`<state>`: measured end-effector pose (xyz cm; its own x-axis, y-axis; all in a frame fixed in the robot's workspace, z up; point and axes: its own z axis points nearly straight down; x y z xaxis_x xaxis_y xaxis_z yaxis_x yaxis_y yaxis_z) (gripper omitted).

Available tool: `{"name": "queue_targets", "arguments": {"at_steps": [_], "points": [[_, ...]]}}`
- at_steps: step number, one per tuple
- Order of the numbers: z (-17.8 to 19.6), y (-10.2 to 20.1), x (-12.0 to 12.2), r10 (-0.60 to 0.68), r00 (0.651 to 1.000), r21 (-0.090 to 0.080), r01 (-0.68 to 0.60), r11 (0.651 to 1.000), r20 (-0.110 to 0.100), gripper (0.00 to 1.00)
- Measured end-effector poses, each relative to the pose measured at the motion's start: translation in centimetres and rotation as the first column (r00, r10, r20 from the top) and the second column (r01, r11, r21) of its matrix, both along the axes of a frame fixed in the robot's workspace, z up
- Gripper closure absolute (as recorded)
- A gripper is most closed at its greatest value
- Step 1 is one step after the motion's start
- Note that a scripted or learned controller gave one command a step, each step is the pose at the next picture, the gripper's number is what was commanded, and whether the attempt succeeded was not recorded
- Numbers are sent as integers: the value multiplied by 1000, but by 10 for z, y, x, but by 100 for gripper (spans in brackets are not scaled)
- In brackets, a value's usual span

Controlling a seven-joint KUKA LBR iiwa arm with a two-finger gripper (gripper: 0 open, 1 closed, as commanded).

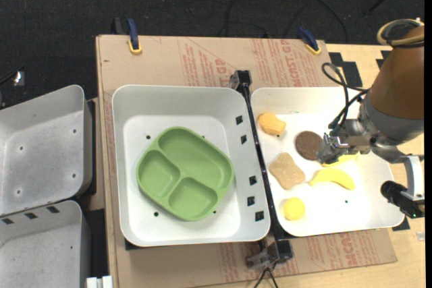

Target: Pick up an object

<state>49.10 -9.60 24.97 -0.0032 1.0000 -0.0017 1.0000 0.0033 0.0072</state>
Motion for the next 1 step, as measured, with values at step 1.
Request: {"name": "queue_targets", "arguments": {"at_steps": [1], "points": [[1,53,3,4,1000,3,-4,1000,-5,100]]}}
